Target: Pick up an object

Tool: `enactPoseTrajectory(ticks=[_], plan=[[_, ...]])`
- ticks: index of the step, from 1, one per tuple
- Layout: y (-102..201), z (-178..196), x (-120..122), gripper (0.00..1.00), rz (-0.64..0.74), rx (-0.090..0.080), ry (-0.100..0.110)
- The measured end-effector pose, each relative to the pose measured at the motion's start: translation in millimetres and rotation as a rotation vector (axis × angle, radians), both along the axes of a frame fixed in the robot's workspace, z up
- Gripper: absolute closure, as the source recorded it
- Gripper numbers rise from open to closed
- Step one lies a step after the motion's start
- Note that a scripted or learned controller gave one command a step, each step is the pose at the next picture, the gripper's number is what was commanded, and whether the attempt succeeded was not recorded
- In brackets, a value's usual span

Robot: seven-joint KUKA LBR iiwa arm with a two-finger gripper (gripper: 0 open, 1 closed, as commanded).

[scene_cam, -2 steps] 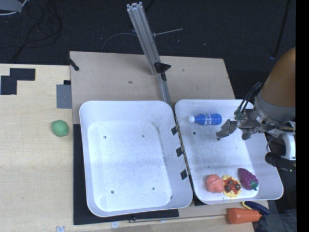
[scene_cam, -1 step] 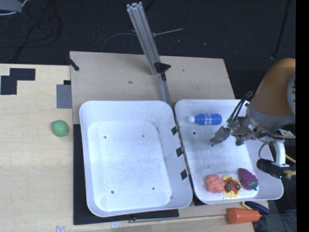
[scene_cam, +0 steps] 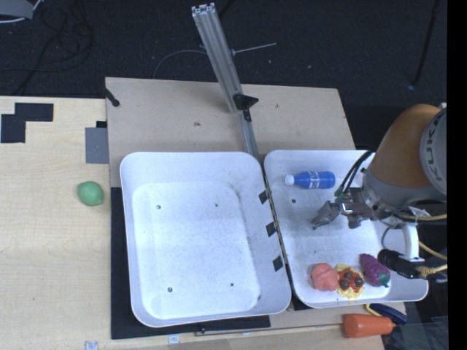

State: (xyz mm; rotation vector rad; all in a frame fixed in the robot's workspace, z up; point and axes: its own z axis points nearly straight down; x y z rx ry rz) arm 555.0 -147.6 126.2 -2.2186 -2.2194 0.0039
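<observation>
You are looking down on a pale wooden bench [scene_cam: 51, 224] ringed by dark floor, a green ball [scene_cam: 91, 193] lying loose at its left. The left bin [scene_cam: 139, 173] is lying bare; the right bin [scene_cam: 281, 168] is holding a blue bottle [scene_cam: 311, 179] at the top and soft-looking toy foods [scene_cam: 349, 276] along its lower wall. The bottle is probably light, stiff and slippery, so grip across its middle. The gripper [scene_cam: 325, 216] is hovering between them, fingers spread, pinching nothing.

Grey arm [scene_cam: 430, 168], orange band (seemingly black cables).
</observation>
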Motion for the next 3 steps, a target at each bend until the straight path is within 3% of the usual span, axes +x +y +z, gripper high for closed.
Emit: enactPoseTrajectory(ticks=[1,2,3], plan=[[0.4,-35.4,0.2,0.0,0.0,-0.001,-0.004],[-0.7,-23.5,0.7,1.0,-0.002,-0.001,-0.007],[0.1,38.4,4.8,1.0,-0.001,-0.002,-0.009]])
